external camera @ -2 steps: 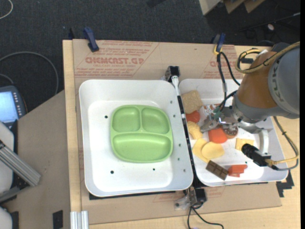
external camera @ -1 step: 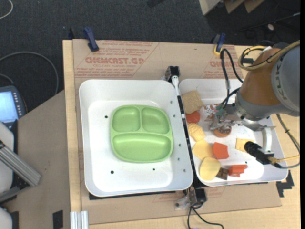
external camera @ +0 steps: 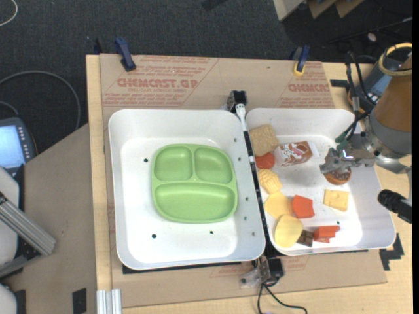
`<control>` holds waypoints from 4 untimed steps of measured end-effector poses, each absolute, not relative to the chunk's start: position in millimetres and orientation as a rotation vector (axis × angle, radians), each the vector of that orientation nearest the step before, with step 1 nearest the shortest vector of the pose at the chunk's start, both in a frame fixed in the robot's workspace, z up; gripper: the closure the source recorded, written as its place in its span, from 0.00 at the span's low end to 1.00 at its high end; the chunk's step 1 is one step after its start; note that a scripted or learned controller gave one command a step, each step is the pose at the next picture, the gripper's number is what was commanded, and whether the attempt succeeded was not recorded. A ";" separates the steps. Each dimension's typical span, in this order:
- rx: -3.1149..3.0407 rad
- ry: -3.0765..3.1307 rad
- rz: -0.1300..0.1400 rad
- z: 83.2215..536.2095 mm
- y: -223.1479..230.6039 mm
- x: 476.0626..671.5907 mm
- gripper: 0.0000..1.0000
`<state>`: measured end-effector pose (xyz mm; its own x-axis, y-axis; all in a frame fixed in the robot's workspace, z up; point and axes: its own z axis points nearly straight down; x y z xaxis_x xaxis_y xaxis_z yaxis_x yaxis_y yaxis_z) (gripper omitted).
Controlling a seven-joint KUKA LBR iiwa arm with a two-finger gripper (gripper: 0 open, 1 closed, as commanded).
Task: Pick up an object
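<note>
My gripper point(external camera: 338, 162) hangs low over the right side of the right bin point(external camera: 376, 237), with the arm coming in from the right. A small round brown object point(external camera: 340, 174) lies directly under it, partly covered by it. Whether that object is held cannot be made out. A yellow cheese wedge point(external camera: 336, 199) lies just in front of the gripper, and a white and red packet point(external camera: 294, 152) lies to its left.
The right bin also holds a tan cracker point(external camera: 264, 138), a red piece point(external camera: 265, 160), a yellow corn-like piece point(external camera: 268, 179), a lemon point(external camera: 277, 205), an orange block point(external camera: 302, 206), a pale yellow round point(external camera: 288, 231) and a red-brown piece point(external camera: 324, 233). A green divided plate point(external camera: 194, 182) sits in the left bin point(external camera: 131, 241).
</note>
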<state>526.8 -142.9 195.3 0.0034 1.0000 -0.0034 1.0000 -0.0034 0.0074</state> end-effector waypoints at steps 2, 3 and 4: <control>2.229 2.218 -0.005 209.9 -120.2 510.7 1.00; 2.212 2.225 0.004 218.9 -75.3 555.9 1.00; 2.228 2.218 -0.004 216.0 -117.6 523.7 1.00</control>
<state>523.7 -117.6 216.0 0.0045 1.0000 -0.0004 1.0000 -0.0045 -0.0035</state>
